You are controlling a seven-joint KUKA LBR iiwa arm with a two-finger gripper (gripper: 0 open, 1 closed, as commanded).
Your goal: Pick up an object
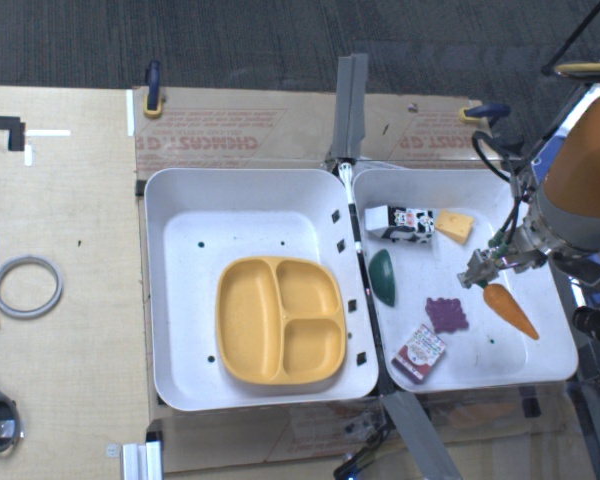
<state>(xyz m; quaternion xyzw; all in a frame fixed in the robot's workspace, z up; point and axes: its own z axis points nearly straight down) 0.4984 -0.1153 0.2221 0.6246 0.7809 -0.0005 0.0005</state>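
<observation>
The gripper [483, 271] hangs low over the right bin [540, 368], at the upper end of the carrot [509, 310], which lies flat on the bin floor; whether its fingers are spread or pressed together cannot be told. Also in that bin are a cow-patterned carton [402, 223] and a cheese wedge [455, 227] near the far wall, a green leaf-shaped piece [383, 276] by the left wall, purple grapes [446, 314] and a small maroon packet [418, 354]. The left bin [180, 268] holds a yellow divided plate [280, 320]. A roll of tape [25, 286] lies on the desk [70, 208].
</observation>
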